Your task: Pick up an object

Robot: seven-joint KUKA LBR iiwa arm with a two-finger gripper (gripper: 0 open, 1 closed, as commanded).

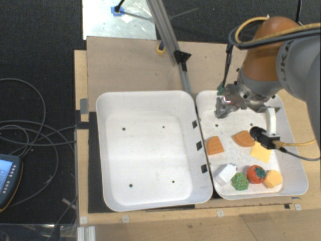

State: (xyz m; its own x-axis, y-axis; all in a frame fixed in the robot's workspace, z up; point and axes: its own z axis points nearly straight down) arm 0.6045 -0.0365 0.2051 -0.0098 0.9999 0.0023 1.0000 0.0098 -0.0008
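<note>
Objects (pixel 244 138) lie below the pincer (pixel 222 109); arm bent over right bin (pixel 296 185), pincer state unclear.

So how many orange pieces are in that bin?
2. One orange piece lies near the right bin's left wall, another just right of it. The arm may hide more.

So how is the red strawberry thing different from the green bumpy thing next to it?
The strawberry is red with a small green top, while the green bumpy thing is green all over. The strawberry looks smooth and shiny; the green one looks knobbly, like broccoli. The strawberry lies a little farther up and to the right in the view, and the green one lies nearer the bin's front rim. Both are small, roundish toy foods in the right bin, side by side.
</note>
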